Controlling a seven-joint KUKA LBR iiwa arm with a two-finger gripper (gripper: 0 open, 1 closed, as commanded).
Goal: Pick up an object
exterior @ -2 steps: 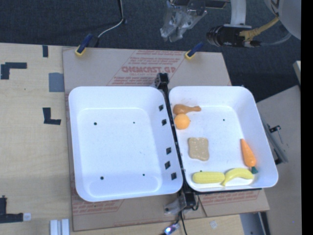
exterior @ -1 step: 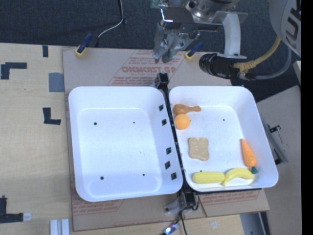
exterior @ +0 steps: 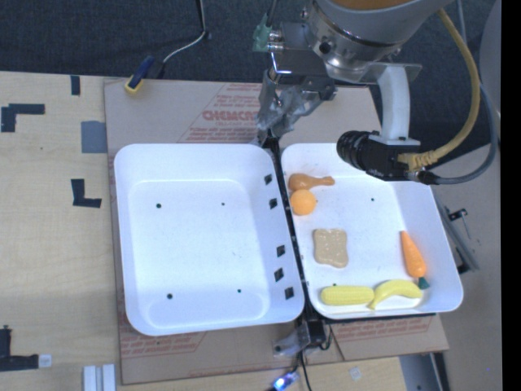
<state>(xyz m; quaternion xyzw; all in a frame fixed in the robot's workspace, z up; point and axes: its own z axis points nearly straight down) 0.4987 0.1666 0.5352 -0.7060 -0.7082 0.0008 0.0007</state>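
Note:
My gripper (exterior: 273, 127) hangs above the far end of the seam between the two white bins, its dark fingers pointing down close together with nothing seen between them. In the right bin (exterior: 370, 206) lie a chicken drumstick (exterior: 308, 182), an orange ball (exterior: 303, 204), a slice of toast (exterior: 330, 247), a carrot (exterior: 413, 253), a corn cob (exterior: 346, 296) and a banana (exterior: 397, 292). The drumstick and orange ball are nearest the gripper, a little toward the front right of it.
The left bin (exterior: 195, 235) sits beside the right one on a cardboard sheet (exterior: 203, 116). A black camera unit (exterior: 374, 155) with cables juts over the right bin's far edge. A yellow and blue clip (exterior: 138, 76) lies at the back left.

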